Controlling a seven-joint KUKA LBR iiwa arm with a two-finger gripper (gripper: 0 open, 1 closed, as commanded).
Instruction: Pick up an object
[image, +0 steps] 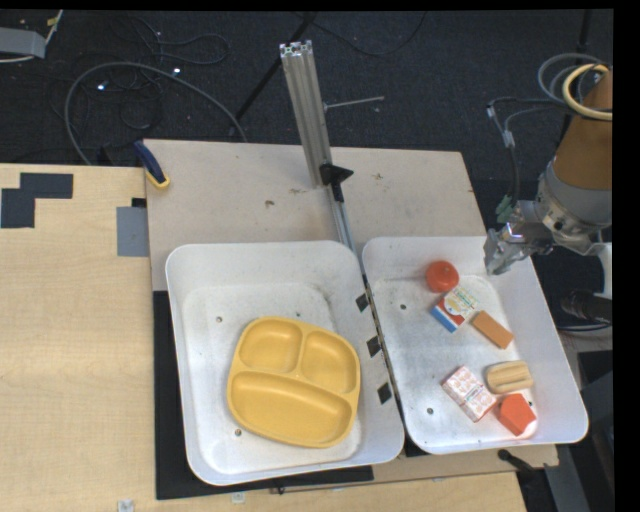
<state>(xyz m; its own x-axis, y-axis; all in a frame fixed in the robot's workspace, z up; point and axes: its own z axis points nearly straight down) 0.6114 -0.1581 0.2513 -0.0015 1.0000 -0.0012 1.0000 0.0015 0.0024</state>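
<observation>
Two white bins sit side by side on the bench, the left bin (190, 300) holding a yellow divided plate (294, 380) and the right bin (405, 400) holding a loose group of small things. The arm (585, 150) comes in from the right and is cut off by the frame, so just its orange band and grey wrist are seen. The gripper (500, 258) hangs over the far right rim of the right bin, small and partly in glare; whether it is spread or pressed together cannot be told, and nothing can be seen held in it.

The things to pick lie in the right bin. A red ball (442, 276) is the nearest to the gripper, just to its left and a little nearer the camera, apart from it. Below the ball lies a small white packet (461, 302) touching a blue-and-red block (445, 318); the print on the packet is too small to read. An orange bar (491, 329) lies tilted just beside them. Nearer the front edge, a pink checked box (468, 391), a tan bread roll (508, 377) and a red-orange block (517, 413) crowd together, well apart from the gripper. The red-orange block lies against the bin's front right corner, its edge washed out in the bright rim.

A metal post (305, 110) stands behind the bins.
</observation>
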